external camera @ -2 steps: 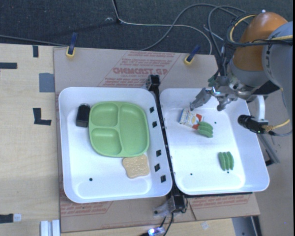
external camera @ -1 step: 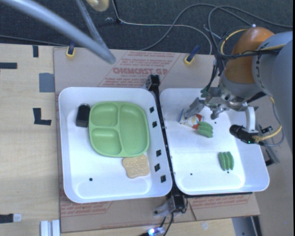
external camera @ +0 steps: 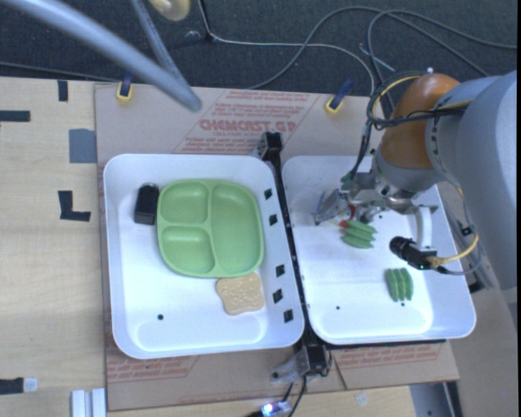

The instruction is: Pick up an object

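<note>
Over right bin (external camera: 451, 320), arm bent low, jaws state unclear, beside green pod (external camera: 359, 235).

Two white bins (external camera: 122, 320), one green divided plate (external camera: 211, 228), one black block (external camera: 146, 204), one tan cracker (external camera: 240, 294), two green pods (external camera: 398, 284)

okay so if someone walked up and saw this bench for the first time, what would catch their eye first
Probably the big green divided plate filling much of the left bin, with a black block at its left edge and a tan cracker-like piece just below. Then the grey arm's gripper, low in the right bin beside a green ridged piece.
</note>
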You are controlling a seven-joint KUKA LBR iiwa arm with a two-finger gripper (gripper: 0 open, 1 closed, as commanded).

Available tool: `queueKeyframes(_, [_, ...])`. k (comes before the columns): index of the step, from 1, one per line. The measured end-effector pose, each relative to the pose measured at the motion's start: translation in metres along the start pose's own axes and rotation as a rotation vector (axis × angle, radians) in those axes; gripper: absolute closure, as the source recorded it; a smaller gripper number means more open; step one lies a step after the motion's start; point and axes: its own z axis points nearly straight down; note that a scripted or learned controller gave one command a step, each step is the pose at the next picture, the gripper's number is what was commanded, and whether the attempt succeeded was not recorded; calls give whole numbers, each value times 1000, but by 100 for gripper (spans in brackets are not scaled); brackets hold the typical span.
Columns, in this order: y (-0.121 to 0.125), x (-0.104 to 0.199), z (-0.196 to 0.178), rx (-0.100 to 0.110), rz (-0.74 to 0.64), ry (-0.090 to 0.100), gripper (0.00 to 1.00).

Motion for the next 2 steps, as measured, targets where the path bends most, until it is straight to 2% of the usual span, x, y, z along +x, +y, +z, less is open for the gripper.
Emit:
queueKeyframes(1, [1, 0, -13, -1, -1, 0, 100])
queueKeyframes(2, [1, 10, -72, -11, 0, 0, 100])
